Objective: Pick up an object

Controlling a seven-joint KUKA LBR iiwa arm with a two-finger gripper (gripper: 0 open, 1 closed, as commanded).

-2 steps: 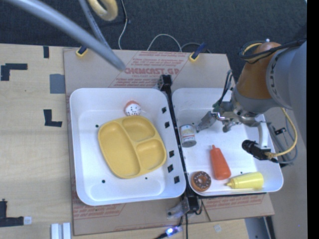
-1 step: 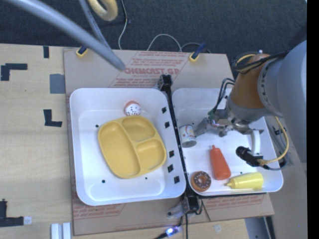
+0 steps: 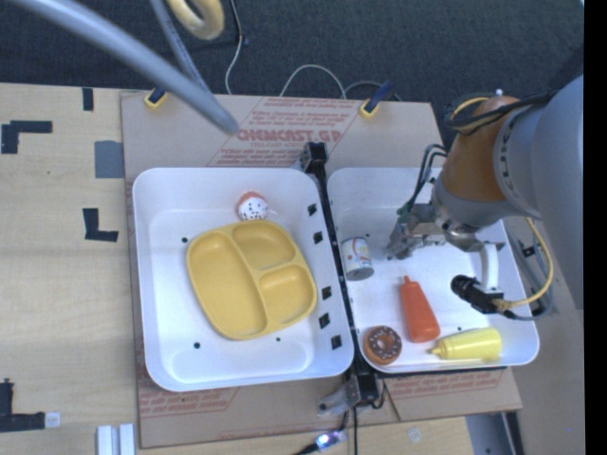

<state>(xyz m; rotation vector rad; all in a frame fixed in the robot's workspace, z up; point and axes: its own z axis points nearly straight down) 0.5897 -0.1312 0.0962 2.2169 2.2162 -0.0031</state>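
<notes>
The right bin (image 3: 379, 192) holds a small white can with a red label (image 3: 358, 257) near its left wall, an orange bottle (image 3: 417, 310) in the middle, a chocolate donut (image 3: 383, 345) at the front and a yellow bottle (image 3: 468, 345) at the front right. My gripper (image 3: 408, 240) hangs low over the right bin, just right of the can and above the orange bottle. Nothing shows between its fingers.
The left bin (image 3: 156, 207) carries a yellow divided plate (image 3: 250, 279) and a small white and red toy (image 3: 251, 209) behind it. A black divider (image 3: 322, 245) runs between the bins. The arm's orange band (image 3: 474, 159) and cables hang over the right bin's back right.
</notes>
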